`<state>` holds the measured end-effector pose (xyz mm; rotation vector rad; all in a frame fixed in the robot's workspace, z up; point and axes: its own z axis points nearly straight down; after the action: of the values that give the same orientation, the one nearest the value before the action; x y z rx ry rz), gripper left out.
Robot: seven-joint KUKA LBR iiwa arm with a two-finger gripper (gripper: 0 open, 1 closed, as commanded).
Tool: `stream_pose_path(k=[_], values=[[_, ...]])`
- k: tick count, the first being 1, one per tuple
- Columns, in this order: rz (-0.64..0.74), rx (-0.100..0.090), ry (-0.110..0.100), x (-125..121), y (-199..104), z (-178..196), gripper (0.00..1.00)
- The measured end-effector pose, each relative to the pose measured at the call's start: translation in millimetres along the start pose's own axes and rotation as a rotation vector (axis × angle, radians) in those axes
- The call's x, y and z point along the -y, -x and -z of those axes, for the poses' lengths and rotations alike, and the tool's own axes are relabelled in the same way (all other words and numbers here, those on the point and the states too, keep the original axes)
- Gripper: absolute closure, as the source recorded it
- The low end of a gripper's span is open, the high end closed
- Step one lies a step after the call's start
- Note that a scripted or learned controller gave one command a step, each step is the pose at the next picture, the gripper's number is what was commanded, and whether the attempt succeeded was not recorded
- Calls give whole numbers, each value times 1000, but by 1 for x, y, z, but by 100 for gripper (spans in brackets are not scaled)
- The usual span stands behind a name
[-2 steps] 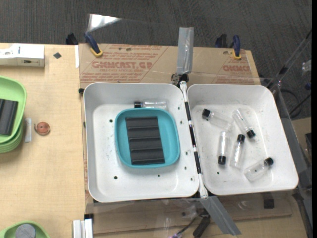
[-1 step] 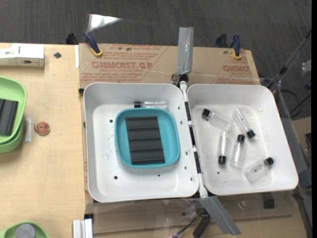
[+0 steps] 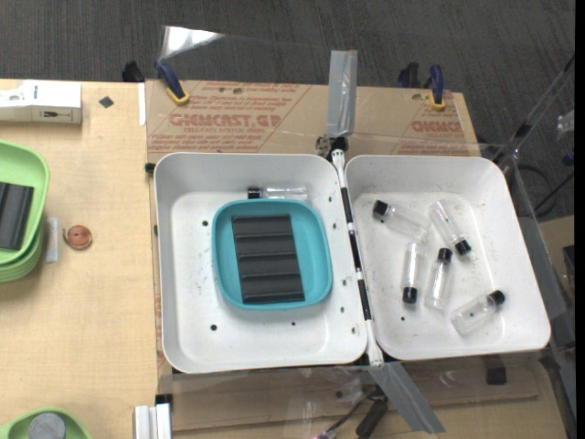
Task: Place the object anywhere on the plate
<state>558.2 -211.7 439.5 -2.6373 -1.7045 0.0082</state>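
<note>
A teal square plate [image 3: 224, 231] lies in the left bin [image 3: 183, 309], with a black ridged block [image 3: 267, 257] on it. One clear vial with a black cap [image 3: 274, 192] lies in the left bin just behind the plate, touching or nearly touching its far rim. Several clear vials with black caps lie scattered in the right bin [image 3: 512, 337], among them one at the back left [image 3: 395, 219], one in the middle [image 3: 441, 277] and one at the front right [image 3: 479, 310].
A green dish [image 3: 27, 236] with a dark item stands at the left edge of the bench. A small copper disc [image 3: 79, 237] lies beside it. A white box [image 3: 38, 104] sits at the back left. Cardboard [image 3: 238, 117] and clamps lie behind the bins.
</note>
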Motion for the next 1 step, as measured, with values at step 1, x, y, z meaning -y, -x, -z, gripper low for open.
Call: stream_pose_path(k=[1], values=[[0,0,0,0,0,0,0]])
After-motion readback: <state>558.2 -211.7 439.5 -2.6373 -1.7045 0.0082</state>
